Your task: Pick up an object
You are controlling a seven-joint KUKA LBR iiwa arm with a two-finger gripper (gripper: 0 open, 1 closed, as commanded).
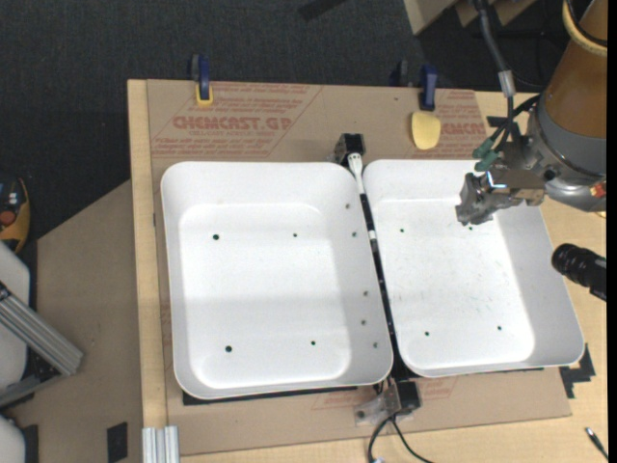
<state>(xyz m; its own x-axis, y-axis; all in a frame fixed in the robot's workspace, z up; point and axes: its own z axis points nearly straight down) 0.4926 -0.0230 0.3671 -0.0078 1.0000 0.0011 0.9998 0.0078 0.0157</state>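
One risk: the tool [475, 208], spread or pressed together I cannot tell, hangs over the right bin [463, 297], whose floor looks bare, and may grasp nothing.

Arm [578, 95]: cut off by top and right edges. Right bin [415, 297]: far corner hidden behind gripper [470, 215]. Dark specks [465, 292] on its floor, possibly grit, too small to tell.

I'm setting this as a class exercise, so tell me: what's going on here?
A grey KUKA arm reaches in from the right, its gripper over the far part of the right white bin. A small pale yellow object lies on the cardboard board beyond that bin. Whether the gripper holds anything cannot be told.
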